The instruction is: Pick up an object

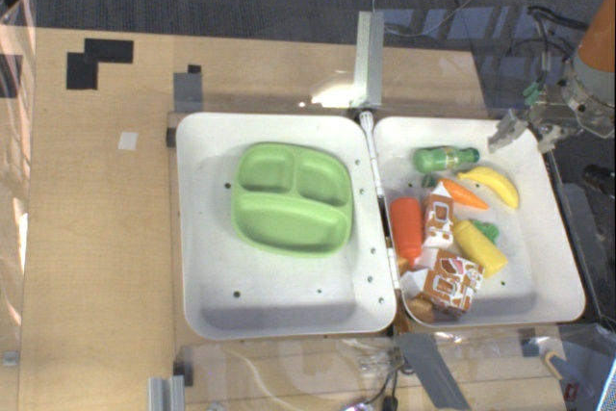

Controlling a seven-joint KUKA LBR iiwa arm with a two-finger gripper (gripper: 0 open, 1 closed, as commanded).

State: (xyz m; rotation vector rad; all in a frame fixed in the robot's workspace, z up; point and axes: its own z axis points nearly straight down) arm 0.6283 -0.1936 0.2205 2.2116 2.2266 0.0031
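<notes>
Currently gripper [523,129] is hovering at frame's right, fingers spread, gripping nothing, above the right bin [568,289]; banana [493,185] looks least crowded, so descending squarely there seems wisest.

We saw the pickable objects all in the right bin [549,207]. A green bottle [448,157] lay on its side near the back, a yellow banana [493,185] just right of it. An orange carrot [466,194] lay slanted between them and a white-and-brown carton [439,218]. A red-orange cylinder [407,227] lay along the left wall. A yellow bottle [479,247] (green cap) lay tilted; a brown-and-white packet [450,282] sat at the front.
</notes>
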